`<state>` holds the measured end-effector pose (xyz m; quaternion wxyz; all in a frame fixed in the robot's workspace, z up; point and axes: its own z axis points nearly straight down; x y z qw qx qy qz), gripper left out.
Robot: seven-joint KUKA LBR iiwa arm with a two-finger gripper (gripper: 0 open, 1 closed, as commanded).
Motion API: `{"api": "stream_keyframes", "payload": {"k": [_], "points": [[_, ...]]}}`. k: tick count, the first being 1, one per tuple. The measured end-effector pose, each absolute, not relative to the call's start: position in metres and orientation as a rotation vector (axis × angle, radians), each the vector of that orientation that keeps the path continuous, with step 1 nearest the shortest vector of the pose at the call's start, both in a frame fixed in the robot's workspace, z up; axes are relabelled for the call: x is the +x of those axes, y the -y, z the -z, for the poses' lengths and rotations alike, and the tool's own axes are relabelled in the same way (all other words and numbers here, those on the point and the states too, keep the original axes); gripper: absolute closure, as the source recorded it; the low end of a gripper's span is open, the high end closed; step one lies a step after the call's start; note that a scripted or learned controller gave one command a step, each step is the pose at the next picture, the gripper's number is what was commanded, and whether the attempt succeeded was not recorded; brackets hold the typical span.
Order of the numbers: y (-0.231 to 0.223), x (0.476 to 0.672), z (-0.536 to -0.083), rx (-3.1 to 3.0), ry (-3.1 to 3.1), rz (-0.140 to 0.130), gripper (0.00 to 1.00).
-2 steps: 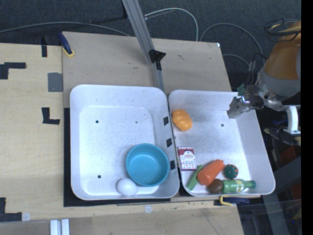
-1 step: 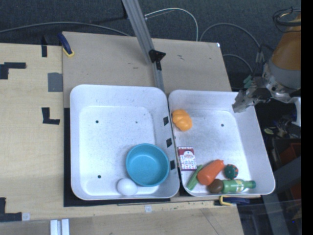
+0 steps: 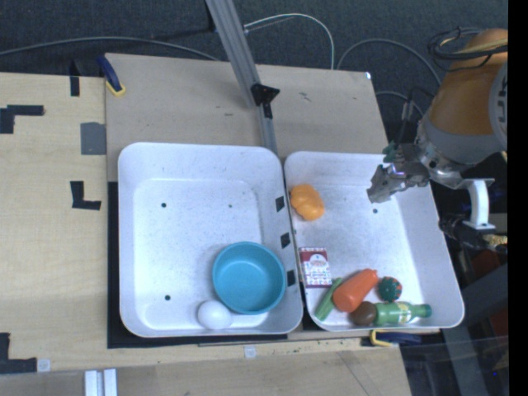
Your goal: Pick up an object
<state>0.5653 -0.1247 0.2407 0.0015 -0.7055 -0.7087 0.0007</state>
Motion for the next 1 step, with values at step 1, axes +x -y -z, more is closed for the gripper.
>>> {"api": "stream_keyframes", "payload": {"k": [1], "points": [[0.0686, 0.5540, -0.2476, -2.211, 2.227, 0.001, 1.00]]}}
